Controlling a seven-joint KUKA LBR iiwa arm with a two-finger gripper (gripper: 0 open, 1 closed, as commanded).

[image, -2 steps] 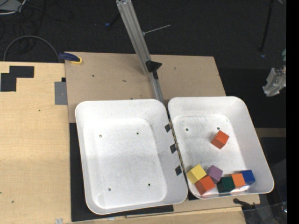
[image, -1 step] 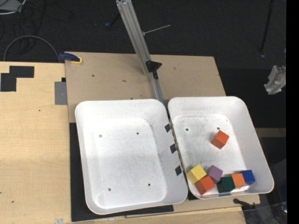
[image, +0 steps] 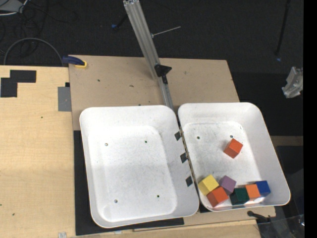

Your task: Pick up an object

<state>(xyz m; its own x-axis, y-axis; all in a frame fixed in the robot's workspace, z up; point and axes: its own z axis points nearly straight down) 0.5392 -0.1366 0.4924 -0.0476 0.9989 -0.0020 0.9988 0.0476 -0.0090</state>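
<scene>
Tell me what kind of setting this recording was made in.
Most likely a robotics lab test bench, not a home or shop. Two shallow white bins sit side by side on a plain board, small coloured blocks lie in the right bin, and an aluminium rail stands over dark floor with loose cables.

Two shallow bins sit side by side on the bench, the left bin (image: 99,128) touching the right bin (image: 257,123) along their shared edge, where a slanted metal rail (image: 146,41) runs down from the far side to meet them. In the right bin one block (image: 233,148) lies alone near the middle, well apart from a cluster of six blocks (image: 233,190) packed together against the near wall. Behind the bins, at the far left corner of the board (image: 198,83) under them, lies a small clamp (image: 74,61).
</scene>
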